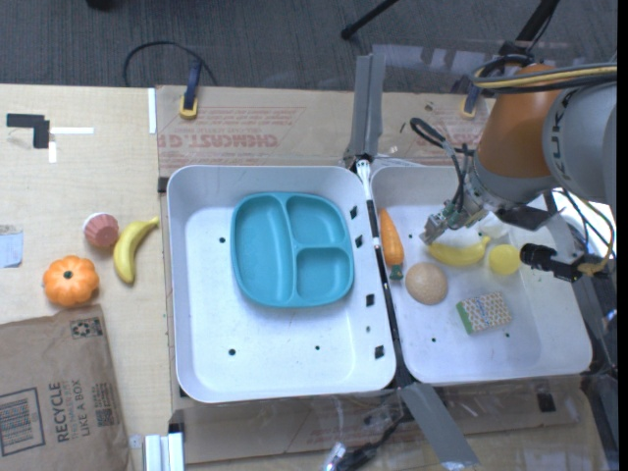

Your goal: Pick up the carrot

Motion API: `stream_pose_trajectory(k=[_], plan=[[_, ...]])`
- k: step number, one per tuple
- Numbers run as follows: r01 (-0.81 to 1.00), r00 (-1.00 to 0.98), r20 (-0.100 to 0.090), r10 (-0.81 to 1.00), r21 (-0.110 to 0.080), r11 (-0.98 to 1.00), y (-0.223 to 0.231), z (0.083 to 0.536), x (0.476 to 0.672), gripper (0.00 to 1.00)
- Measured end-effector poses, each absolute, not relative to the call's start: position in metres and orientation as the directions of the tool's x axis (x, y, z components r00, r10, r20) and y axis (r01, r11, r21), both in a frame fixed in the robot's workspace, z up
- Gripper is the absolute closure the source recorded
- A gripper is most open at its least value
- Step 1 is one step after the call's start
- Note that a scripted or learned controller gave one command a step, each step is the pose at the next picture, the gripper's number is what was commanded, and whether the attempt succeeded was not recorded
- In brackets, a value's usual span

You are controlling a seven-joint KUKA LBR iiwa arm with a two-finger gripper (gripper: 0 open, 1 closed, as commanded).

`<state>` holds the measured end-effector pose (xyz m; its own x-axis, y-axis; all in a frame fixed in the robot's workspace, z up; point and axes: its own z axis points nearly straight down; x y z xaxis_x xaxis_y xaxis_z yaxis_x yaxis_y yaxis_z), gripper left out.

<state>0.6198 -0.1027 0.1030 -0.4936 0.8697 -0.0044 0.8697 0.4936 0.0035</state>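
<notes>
Two white bins sit side by side on the surface (78,165). The left bin (196,341) has a teal tray (292,248). The arm (549,135) hangs over the right bin (549,356), its hand (439,229) low above a banana (457,253); honestly can't tell its state. The carrot (392,238) lies along that bin's left wall, with a tan ball (426,284) just beside it and a patterned block (484,312) nearby.

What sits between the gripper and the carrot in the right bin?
Bare white bin floor: in the camera view nothing lies between the gripper and the carrot.
</notes>
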Motion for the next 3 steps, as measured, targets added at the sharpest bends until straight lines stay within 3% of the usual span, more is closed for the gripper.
stream_pose_trajectory(k=[1,2,3], plan=[[1.0,0.007,-0.002,1.0,-0.001,-0.007,-0.05,0.192,0.619,1.0],[0.987,-0.161,-0.001,0.987,-0.003,0.161,0.017,0.191,0.57,1.0],[0.987,-0.159,0.0,0.987,-0.003,0.159,-0.021,0.191,0.508,1.0]])
